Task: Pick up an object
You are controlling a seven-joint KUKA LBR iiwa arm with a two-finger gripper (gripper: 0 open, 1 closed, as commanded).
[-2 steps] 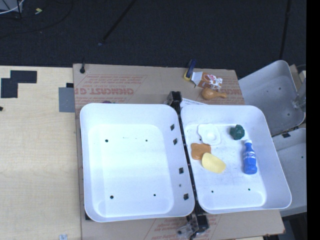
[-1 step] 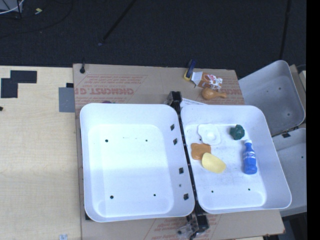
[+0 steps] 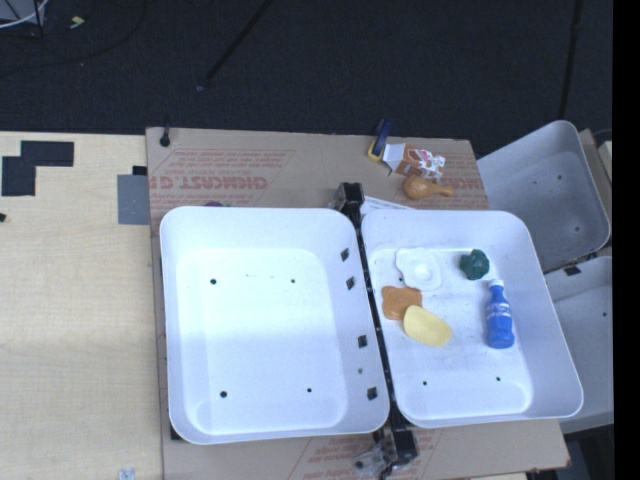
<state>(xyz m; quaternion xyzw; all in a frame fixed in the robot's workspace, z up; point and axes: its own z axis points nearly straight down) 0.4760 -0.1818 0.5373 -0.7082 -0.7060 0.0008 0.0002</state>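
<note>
Right bin (image 3: 540,388), contents: blue bottle (image 3: 498,316) toward right wall, green lump (image 3: 475,263) just above it, white piece (image 3: 418,268), orange piece (image 3: 399,300) touching yellow piece (image 3: 427,326); left bin (image 3: 190,408) adjoining.

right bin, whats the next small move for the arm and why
Probably reach in over the right bin and line up above the blue bottle. It lies alone near the right side, the side the arm reaches from, with bare floor around it. The yellow piece and orange piece touch each other, so they look harder to grip cleanly.
</note>
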